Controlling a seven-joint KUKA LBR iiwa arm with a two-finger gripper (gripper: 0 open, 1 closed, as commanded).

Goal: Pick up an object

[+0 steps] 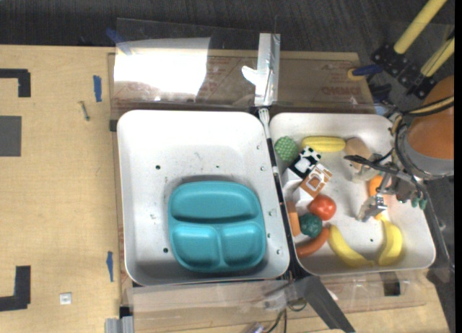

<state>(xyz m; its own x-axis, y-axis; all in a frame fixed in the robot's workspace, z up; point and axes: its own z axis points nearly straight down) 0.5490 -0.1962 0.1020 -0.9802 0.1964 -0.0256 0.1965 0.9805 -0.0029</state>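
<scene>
Camera view: right bin (pixel 426 252) holds the clutter. Likeliest target, by my reading, is the banana (pixel 354 251) along the near wall, long axis roughly left-right, curving up at its right end. Gripper (pixel 375 201) sits low in the bin just above that right end, so banana lies below-left of it. Finger state: cannot tell, too blurred. Tomato (pixel 323 207) and cube (pixel 315 178) lie left. Left bin (pixel 137 180) carries a teal tray (pixel 215 225).
</scene>
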